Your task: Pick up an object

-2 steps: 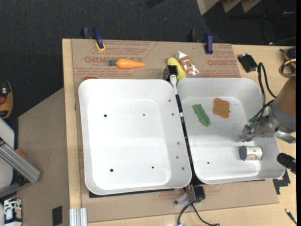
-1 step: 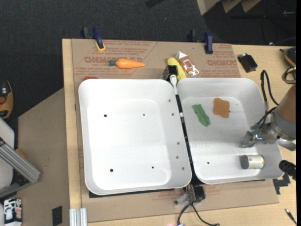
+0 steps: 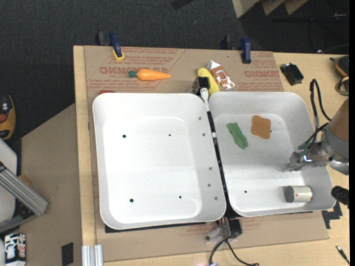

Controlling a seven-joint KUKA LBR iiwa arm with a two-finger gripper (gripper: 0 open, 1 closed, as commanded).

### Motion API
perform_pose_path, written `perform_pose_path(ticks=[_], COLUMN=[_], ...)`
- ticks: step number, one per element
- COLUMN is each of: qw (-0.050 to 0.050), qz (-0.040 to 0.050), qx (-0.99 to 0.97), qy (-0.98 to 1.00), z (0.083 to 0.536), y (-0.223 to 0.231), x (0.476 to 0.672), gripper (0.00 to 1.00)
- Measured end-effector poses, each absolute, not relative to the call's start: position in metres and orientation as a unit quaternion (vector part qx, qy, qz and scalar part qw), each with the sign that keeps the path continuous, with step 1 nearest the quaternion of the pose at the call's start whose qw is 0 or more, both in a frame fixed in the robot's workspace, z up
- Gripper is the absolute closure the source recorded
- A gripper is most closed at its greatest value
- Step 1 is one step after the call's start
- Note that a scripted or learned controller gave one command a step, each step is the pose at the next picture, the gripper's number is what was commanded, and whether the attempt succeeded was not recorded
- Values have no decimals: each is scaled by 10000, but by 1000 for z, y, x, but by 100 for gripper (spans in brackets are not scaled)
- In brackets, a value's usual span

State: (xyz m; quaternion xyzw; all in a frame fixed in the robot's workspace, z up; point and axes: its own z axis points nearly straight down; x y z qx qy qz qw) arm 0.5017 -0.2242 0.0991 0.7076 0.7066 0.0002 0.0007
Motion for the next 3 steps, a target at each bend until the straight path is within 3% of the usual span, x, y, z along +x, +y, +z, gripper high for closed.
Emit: perform_pose_path(ticks=[1,2,3], qw=[23,-17,27], qz=[6,-3,5], qx=[7079,7074,7070], qy=[7063,7069,7072], z=[109,96,134], y=[-224,-223,-224], x=[502,478,480], gripper=[100,100,100])
